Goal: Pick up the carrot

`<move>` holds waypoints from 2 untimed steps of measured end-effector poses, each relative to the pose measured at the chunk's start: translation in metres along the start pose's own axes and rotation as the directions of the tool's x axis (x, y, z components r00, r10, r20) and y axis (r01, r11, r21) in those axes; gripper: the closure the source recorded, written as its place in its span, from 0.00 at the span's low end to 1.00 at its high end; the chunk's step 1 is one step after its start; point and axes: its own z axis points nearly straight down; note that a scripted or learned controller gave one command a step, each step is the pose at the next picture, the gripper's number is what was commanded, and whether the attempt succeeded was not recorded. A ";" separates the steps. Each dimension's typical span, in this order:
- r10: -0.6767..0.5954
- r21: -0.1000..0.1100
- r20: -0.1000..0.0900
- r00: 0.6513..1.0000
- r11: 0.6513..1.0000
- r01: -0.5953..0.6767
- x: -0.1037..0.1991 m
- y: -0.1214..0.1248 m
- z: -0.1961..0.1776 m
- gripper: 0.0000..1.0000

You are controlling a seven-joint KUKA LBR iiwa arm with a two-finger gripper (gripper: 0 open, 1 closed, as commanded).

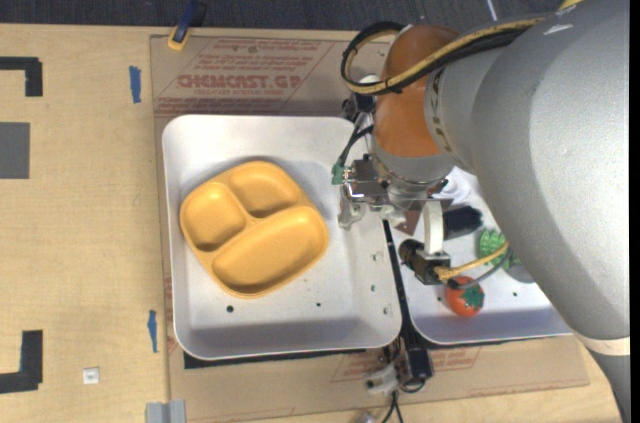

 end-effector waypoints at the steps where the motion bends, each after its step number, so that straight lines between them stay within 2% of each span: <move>1: 0.020 -0.004 -0.002 1.000 1.000 -0.020 0.000 0.000 0.000 1.00; 2: 0.031 -0.006 -0.003 1.000 1.000 -0.031 0.000 0.000 0.000 1.00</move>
